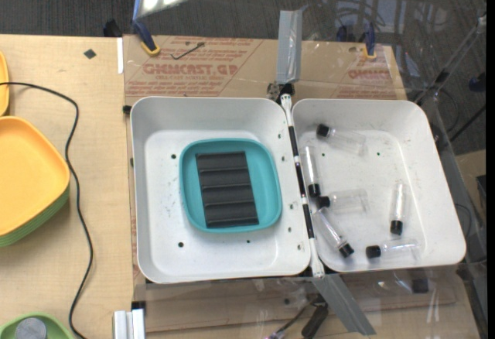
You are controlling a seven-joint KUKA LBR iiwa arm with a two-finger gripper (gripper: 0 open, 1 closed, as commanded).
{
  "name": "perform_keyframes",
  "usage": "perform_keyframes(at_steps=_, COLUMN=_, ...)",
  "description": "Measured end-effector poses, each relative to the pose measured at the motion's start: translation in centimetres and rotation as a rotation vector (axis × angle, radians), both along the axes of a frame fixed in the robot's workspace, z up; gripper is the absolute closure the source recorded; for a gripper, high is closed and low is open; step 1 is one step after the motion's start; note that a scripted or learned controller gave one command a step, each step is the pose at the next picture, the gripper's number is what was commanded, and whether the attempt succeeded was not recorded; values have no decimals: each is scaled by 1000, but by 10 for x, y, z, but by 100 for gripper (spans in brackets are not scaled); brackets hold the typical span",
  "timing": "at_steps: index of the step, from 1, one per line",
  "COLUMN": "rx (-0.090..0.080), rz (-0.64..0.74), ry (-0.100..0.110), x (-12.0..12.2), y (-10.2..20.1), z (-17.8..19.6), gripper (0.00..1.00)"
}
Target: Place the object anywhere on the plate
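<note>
Scattered over the right shallow white bin [421,167], rightward of the teal rounded plate with black ribbed insert [268,183] in the left shallow white bin [155,175]: clear black-capped plastic tubes [396,210], mostly lying near-to-far; gripper spread impossible to tell.

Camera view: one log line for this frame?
plate: teal, left bin, holds black ridged insert | tubes: clear, black caps, scattered in right bin | placement: not yet done
</note>
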State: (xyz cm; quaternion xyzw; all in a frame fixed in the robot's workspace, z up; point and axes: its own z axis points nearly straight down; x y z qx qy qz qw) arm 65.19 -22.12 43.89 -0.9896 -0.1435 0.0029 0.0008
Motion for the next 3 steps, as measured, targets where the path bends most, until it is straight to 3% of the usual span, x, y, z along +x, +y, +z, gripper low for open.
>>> perform_keyframes(at_steps=1, rx=0, rz=-82, ry=-3, x=1, y=-1, z=1, gripper=0)
perform_keyframes(at_steps=3, rx=-1, rz=-83, ry=-3, x=1, y=-1, z=1, gripper=0)
